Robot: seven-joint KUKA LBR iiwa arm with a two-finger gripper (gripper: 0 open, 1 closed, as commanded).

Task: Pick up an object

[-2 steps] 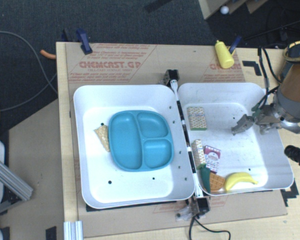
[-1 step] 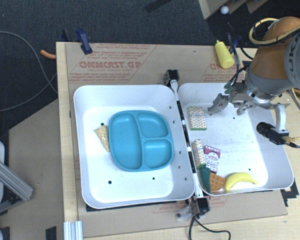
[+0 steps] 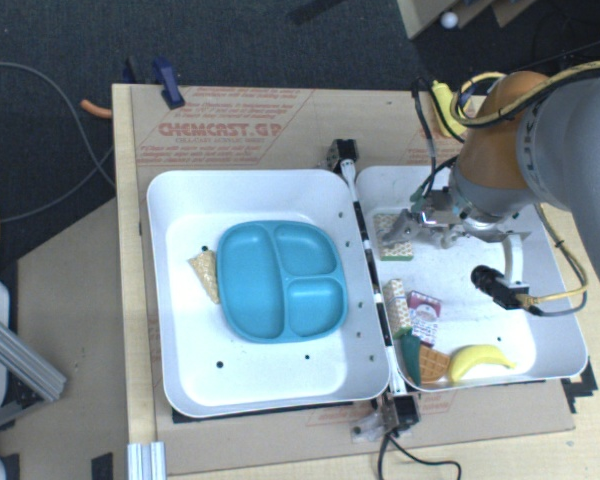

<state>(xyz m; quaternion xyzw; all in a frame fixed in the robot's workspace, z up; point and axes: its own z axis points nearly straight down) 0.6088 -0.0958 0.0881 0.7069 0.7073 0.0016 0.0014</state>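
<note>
The bench (image 3: 240,128) of pale board (printed in red lettering along its far side) carried everything, and the left bin (image 3: 180,348) serves here as the landmark. That bin was the larger white tray, and the blue divided plate (image 3: 280,278) lay in its middle, three compartments facing up. A tan, textured wedge-shaped piece (image 3: 206,271) lay inside the same bin, tucked against the plate's left edge.

Touching the left bin's right wall stood the right bin (image 3: 560,353). The grey arm (image 3: 570,138) with its orange band reached over it from the far right of the left bin, and the gripper (image 3: 417,221) hung low over the right bin's far-left part, just beyond the shared wall. Whether its fingers were spread or pressed together could not be told, nor whether they touched anything. A greenish patterned packet (image 3: 394,240) lay directly at the gripper's tip.

Nearer the front of the right bin lay a yellow banana (image 3: 477,361), an orange waffle-patterned piece (image 3: 432,365) with a dark green piece (image 3: 409,348) beside it, and a small red-and-white packet (image 3: 422,312).
</note>
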